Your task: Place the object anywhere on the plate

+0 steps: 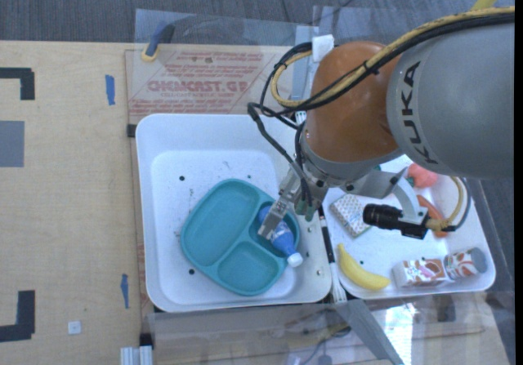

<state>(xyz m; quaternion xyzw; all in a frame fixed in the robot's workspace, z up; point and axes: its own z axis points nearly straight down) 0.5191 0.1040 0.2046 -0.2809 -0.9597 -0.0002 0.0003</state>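
Blue bottle [282, 239] lies on the teal divided plate's [221, 237] right edge, white cap toward the bin wall. Your end effector [272, 223] sits right over it; you cannot tell its finger state. Beyond, the left bin [163, 192] holds the plate; a banana [359, 269] lies in the right bin [482, 261].

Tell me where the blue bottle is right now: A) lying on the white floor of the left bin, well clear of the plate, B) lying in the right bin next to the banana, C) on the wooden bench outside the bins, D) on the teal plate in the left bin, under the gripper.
D: the blue bottle lies on the right side of the teal plate, with the gripper right over it.
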